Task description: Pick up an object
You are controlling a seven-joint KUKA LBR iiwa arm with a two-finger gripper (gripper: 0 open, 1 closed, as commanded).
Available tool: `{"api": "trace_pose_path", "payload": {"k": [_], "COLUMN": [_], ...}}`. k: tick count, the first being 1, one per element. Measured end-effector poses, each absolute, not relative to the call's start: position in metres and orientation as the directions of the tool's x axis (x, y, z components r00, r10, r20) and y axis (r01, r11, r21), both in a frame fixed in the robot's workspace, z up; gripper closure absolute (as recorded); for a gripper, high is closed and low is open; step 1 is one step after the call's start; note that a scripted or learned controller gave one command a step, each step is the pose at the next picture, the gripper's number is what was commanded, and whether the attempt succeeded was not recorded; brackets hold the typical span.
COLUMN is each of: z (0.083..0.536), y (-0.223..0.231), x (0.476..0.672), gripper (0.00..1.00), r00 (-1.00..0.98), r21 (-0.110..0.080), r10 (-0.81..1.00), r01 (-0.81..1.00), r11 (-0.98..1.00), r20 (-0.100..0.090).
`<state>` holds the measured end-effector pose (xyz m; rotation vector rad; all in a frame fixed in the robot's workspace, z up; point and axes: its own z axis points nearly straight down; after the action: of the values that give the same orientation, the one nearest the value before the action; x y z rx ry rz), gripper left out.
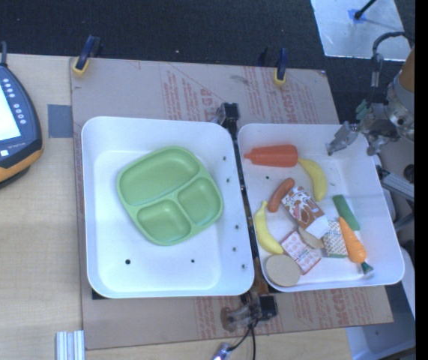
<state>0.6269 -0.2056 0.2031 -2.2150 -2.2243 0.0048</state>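
gripper (356, 138) open, nothing held, above right bin (393, 235); orange carrot (352, 240), green top.

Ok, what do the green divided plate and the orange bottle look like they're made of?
The green divided plate looks like moulded plastic, matte: one even colour, soft rounded compartment walls, only dull highlights. The orange bottle also looks plastic, smoother with a slight sheen along its top; it may be a toy. Neither can be confirmed from the look alone.
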Motion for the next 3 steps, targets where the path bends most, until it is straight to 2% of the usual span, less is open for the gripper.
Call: {"api": "trace_pose_path", "payload": {"k": [1,2,3], "z": [0.090,0.102,0.119], "y": [-0.179,-0.180,-0.113], "x": [0.600,0.600,0.653], "gripper": [0.00,1.00,1.00], "r00": [-0.003,-0.003,-0.006], "r21": [-0.008,-0.007,-0.019], "r10": [1.000,1.000,1.000], "r01": [1.000,1.000,1.000], "r11": [0.003,0.003,0.006], "r20": [0.001,-0.001,0.001]}}
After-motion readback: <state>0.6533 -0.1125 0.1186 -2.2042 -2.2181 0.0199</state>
